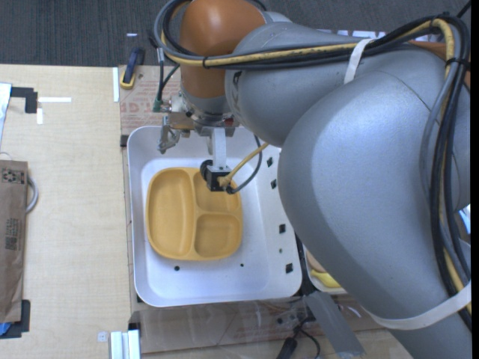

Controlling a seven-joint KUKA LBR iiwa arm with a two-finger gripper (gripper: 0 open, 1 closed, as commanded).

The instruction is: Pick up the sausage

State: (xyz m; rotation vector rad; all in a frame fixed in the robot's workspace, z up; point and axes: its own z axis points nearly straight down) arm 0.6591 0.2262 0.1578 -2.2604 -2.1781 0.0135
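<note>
Sausage: I cannot tell from the camera view where it lies.

Gripper [166, 139]: hangs over the left bin [254, 279], at the corner nearest the view's top left, just inside the rim. I cannot tell its state, spread or closed, and I see nothing held in it.

Yellow tray [187, 219]: flat on the bin floor, close to the bin's left wall and between its top and bottom edges. I count three compartments, a long one along the tray's left side and two smaller ones on its right. All I see in them is bare yellow. The gripper is just beyond the tray's upper left corner and apart from it.

Bin floor: a few small dark specks [177, 268] near the bottom edge and toward the right wall.

Arm [359, 163]: grey, with the orange band [217, 21] at the top, covering the bin's right side.

Bench board [75, 200]: pale wood, left of the bin. A brown paper bag [13, 230] lies at its left edge.
</note>
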